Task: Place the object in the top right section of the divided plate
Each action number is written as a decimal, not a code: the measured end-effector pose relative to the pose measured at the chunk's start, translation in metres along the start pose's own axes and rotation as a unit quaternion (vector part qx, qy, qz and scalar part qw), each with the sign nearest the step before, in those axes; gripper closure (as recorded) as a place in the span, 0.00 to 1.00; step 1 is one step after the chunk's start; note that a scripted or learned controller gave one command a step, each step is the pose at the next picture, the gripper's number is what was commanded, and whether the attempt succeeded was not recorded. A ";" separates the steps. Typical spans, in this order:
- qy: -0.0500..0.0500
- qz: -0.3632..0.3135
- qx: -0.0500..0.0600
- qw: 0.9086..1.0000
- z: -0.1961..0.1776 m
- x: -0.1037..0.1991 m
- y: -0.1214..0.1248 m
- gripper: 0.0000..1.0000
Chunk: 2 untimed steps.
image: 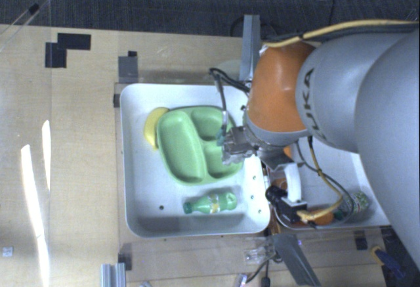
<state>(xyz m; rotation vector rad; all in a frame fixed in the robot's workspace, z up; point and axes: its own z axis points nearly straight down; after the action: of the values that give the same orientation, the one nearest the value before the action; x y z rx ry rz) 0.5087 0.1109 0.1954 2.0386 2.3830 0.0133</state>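
**Green divided plate in the left bin, arm over its right edge**

The left white bin [134, 167] holds three things. A green divided plate [187, 144] lies near the bin's middle, tilted so that its long section runs down the left side and two smaller sections sit to the right. A yellow object [153, 127] peeks out from under the plate's upper left rim, touching it and partly hidden by it. A small green bottle [210, 203] lies on its side below the plate, apart from it, near the bin's lower wall. What lies inside the plate's upper right section cannot be made out, since the wrist covers part of it.

The grey arm [367, 95] with its orange band [279, 92] reaches in from the right. The gripper [231, 144] sits at the plate's right edge, over the smaller sections; whether it is open, closed or gripping anything cannot be told from here.
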 end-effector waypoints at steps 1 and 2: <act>0.000 0.000 0.000 1.000 0.000 0.000 0.000 0.00; 0.000 0.000 0.000 1.000 0.000 0.000 0.000 0.00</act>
<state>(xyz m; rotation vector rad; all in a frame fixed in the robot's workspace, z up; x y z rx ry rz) 0.5087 0.1108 0.1954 2.0389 2.3831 0.0129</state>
